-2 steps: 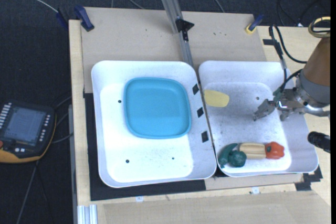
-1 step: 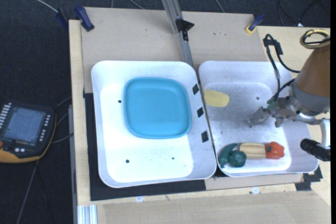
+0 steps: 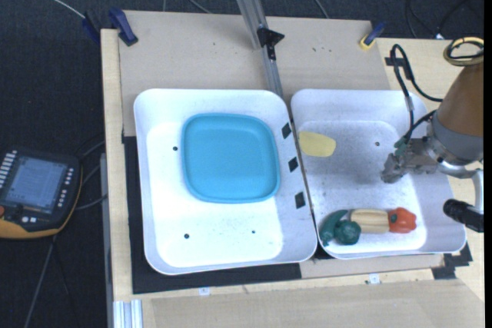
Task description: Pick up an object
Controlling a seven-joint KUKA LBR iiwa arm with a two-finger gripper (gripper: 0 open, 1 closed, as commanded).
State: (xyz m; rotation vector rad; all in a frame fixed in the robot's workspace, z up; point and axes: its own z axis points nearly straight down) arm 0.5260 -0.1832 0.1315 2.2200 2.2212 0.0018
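Nearest the camera, along the right bin's (image 3: pixel 430 242) front wall, lies a row of toy items: a green vegetable (image 3: pixel 340 230), a tan wooden piece (image 3: pixel 370 220) and a red one (image 3: pixel 402 220), their shared long axis running left-right. Just behind them, toward the bin's right side, the gripper (image 3: pixel 401 163) hangs low over bare floor; whether it is open I cannot tell. Farther left-back lies a yellow piece (image 3: pixel 317 144). The left bin (image 3: pixel 157 188) holds a blue plate (image 3: pixel 231 157).
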